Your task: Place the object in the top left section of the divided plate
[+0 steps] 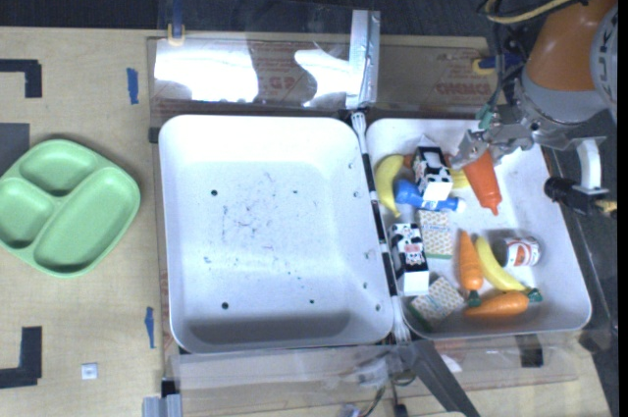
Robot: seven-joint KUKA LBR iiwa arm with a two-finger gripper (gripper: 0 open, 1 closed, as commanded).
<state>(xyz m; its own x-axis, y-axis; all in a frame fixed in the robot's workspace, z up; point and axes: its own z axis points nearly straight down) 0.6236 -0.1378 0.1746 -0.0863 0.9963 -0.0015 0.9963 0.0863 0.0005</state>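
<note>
I see my tool (488, 142) over the right bin (574, 307), apparently clamped on an orange bottle (487, 183). The green divided plate (65, 206) sits well apart, far left on the surface (78, 327). A shallow grip could drop the bottle in transit.

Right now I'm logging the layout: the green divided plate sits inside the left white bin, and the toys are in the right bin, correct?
Not quite. The camera view shows the green divided plate on the wooden bench, left of the left white bin. The toys are in the right bin.
</note>
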